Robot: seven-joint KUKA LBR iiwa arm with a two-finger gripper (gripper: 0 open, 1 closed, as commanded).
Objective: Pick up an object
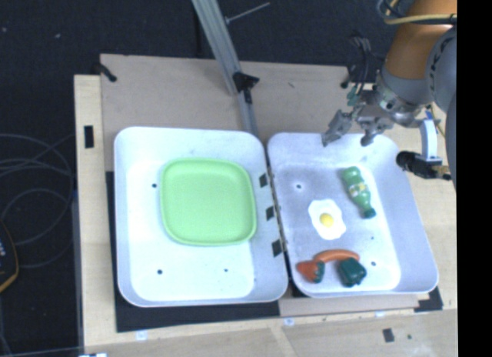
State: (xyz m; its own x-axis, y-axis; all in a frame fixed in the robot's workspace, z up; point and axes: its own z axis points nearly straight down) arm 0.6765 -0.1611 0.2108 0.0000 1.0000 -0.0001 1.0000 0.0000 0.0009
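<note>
Grey fingers (332, 134) of the gripper (350, 134) stand spread apart with nothing between them, above the far edge of the right bin (407, 217). Just below lies a green bottle (358, 191), tilted, label too small to read. Nearer sit a fried egg (327, 219), a sausage (336, 255), a strawberry (310, 271) and a dark green lump (352, 272), hard to identify. The left bin (138, 194) holds a green plate (207, 201) on the pale wooden bench (92, 217).

Bare floor lies open across the right bin's (400, 259) far half; bottle (357, 190), egg (327, 219), sausage (335, 256) crowd nearer.
</note>
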